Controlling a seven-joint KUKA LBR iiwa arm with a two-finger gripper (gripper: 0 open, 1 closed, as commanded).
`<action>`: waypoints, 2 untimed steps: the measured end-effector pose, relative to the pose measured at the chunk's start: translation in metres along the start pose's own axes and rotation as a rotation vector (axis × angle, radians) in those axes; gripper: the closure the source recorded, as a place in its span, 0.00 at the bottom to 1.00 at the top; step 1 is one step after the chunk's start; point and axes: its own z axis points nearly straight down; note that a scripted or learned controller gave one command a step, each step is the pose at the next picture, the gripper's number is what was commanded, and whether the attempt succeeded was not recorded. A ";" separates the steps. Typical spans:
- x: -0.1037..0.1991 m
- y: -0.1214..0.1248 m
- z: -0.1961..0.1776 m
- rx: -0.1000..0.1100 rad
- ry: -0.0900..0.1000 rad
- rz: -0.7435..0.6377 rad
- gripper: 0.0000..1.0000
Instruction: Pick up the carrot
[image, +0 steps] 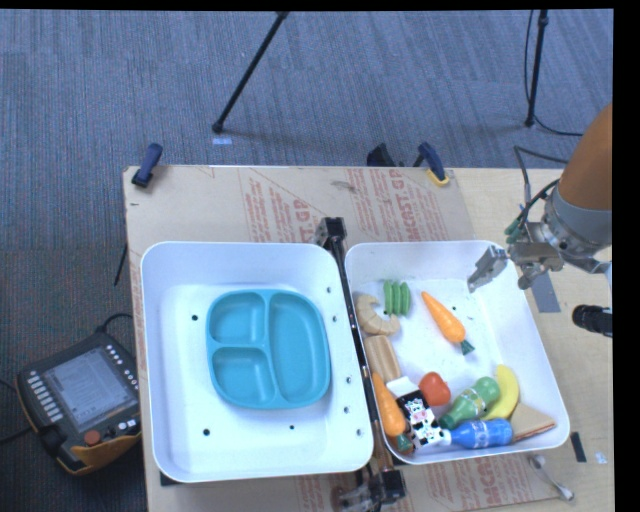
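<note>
The carrot, orange with a small green stem, lies in the middle of the right bin, pointing up-left. My gripper hovers over the bin's upper right corner, up and to the right of the carrot and clear of it. Its fingers are spread open with nothing between them.
Around the carrot lie green beans, a pretzel-like pastry, a bread stick, a tomato, a banana, bottles and another orange piece. A blue divided plate sits in the left bin.
</note>
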 end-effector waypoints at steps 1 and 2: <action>0.039 0.000 0.117 -0.003 -0.002 -0.101 0.00; 0.039 0.000 0.111 0.004 0.001 -0.101 1.00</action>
